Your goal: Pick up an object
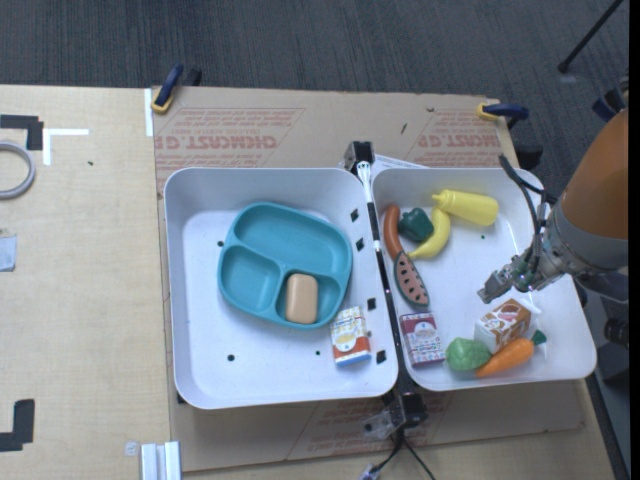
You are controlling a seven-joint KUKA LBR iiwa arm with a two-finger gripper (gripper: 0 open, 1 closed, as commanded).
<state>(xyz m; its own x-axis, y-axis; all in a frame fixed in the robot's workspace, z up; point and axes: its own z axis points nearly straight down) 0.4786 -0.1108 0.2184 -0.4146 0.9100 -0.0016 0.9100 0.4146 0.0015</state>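
Observation:
My gripper hangs low over the right bin, near its right wall, with no object seen in it. Just below it stands a small orange and white carton. Beside that carton lie a carrot and a green lump. A red carton and a watermelon slice lie by the bin's left wall. Further back are a red sausage, a green pepper, a banana and a yellow bottle.
The left bin holds a teal divided plate with a tan bun in one compartment, and a small juice carton at its right. The arm's orange band stands over the right bin's right edge.

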